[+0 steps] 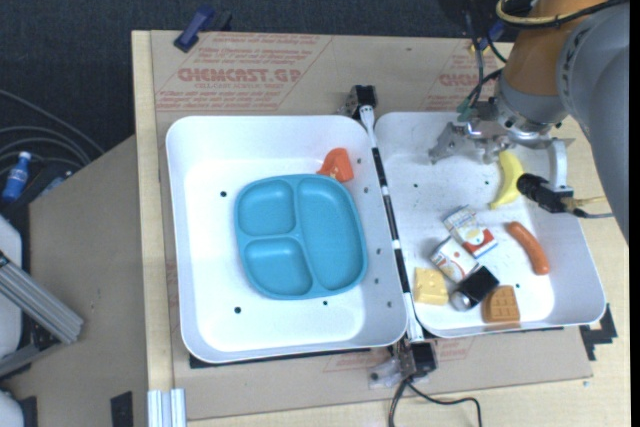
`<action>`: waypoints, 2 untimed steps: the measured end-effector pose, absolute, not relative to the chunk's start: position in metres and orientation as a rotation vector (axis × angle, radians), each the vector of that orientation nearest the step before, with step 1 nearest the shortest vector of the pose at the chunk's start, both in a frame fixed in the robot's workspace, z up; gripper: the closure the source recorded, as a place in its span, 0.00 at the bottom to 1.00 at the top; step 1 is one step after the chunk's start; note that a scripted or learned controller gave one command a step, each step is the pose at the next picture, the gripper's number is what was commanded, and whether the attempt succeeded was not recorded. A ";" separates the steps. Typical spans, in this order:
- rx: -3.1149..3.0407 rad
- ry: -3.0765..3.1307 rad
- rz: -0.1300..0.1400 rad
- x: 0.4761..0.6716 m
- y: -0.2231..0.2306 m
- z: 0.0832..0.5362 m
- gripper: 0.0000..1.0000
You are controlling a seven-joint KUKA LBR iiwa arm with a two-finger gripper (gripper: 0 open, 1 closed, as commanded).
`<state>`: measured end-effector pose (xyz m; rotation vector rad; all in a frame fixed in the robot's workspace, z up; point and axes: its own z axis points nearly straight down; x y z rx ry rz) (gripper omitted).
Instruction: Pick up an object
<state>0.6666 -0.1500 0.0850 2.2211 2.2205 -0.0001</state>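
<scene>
My gripper (467, 152) hangs over the far part of the right bin (425, 140), with its fingers spread open and nothing between them. A yellow banana (509, 178) lies just to its right and slightly nearer. Closer to the front of that bin lie a red sausage (527, 247), a white and red packet (468, 235), a yellow cheese wedge (431, 286), a black block (479, 283) and an orange waffle piece (501, 305). An orange toy (338, 164) rests in the left bin (200, 155).
A blue divided plate (300, 235) takes up the middle of the left bin. The grey arm with its orange band (545, 55) comes in from the upper right, above the right bin's far corner. A ridge (385, 215) separates the two bins.
</scene>
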 end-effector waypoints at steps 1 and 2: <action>2.221 2.220 0.000 0.667 -0.155 0.085 0.00; 2.220 2.220 0.000 0.667 -0.160 0.085 0.00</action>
